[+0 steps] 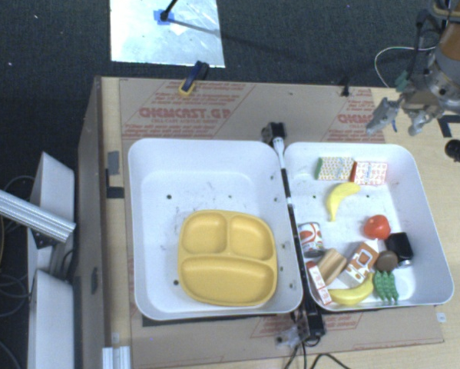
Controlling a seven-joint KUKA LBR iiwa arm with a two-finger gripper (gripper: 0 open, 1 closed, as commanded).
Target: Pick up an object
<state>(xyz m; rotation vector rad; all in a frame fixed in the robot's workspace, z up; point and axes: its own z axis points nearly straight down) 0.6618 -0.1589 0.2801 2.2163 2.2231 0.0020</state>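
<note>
Right now claw [402, 118] hangs w/ jaws spread wide, nothing btwn them, above the counter [214, 106] just past the right bin's [425, 206] far rim. Nearest pick, I'd judge: yellow banana [339, 197], below and left of claw, well apart, long axis slanting toward claw, approx. Red tomato [377, 226] sits farther down.

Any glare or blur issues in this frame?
Camera view: the foil sheet on the floor glares brightly; both white bins are evenly lit with faint shadows; the gripper looks slightly soft; small items like the tomato stay sharp enough.
</note>
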